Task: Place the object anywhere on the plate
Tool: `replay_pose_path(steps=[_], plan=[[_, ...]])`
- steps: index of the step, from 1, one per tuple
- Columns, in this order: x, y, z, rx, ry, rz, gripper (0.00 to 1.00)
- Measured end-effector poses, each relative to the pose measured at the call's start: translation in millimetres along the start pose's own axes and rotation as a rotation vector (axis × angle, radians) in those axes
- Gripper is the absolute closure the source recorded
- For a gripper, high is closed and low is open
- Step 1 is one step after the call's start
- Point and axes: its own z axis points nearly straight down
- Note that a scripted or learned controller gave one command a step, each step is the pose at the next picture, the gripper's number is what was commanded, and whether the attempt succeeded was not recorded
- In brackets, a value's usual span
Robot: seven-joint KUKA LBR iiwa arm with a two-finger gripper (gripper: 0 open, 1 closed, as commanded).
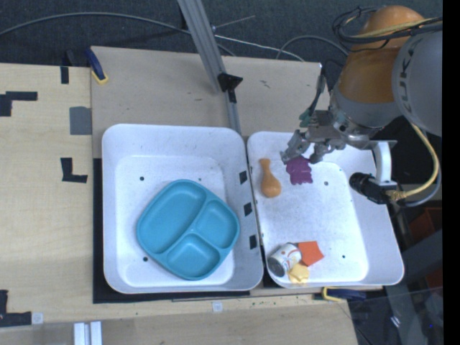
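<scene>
Here: wooden bench (165,99) | two white bins (118,192) | dark carpet (86,9)

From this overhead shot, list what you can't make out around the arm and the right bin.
- Purple object: its top edge sits under the gripper, so whether it is held is unclear.
- Small can, orange block and yellow piece: bunched in the bin's near corner, too small to identify.
- Arm: cut off by the right edge.
</scene>
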Motion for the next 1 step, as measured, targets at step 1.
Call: replay_pose_path(steps=[1], plan=[[43.2,6.4,10.2,0.001,0.0,0.0,1.0]])
